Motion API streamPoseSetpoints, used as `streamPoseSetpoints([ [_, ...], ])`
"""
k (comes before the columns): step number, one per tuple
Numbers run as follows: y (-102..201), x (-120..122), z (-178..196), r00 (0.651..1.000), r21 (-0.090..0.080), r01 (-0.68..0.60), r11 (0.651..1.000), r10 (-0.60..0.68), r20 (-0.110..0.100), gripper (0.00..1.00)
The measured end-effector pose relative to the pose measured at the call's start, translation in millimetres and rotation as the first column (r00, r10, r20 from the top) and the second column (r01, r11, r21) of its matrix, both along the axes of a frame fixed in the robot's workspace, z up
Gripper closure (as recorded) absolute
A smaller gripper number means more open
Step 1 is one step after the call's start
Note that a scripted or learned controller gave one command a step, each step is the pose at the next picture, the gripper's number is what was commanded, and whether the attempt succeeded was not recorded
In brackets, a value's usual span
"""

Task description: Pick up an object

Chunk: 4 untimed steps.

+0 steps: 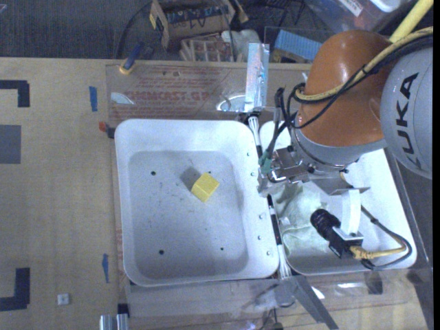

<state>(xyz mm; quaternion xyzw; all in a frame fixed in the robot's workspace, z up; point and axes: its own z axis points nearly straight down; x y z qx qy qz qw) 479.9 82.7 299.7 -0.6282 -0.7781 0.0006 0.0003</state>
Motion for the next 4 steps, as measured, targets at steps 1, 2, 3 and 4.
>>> streamPoseSetpoints([
  [1, 41, 5, -17, 0.995, 0.0, 0.096, 0.995, -0.096, -0.001, 1.0],
  [2, 110, -2, -157, 0.965, -0.001, 0.26, 0.965, -0.26, -0.001, 1.0],
  [3, 91, 6, -208, 0.993, 0.008, 0.117, 0.993, -0.117, 0.004, 1.0],
  [4, 91, 8, -208, 0.975, -0.001, -0.222, 0.975, 0.222, 0.011, 1.0],
])
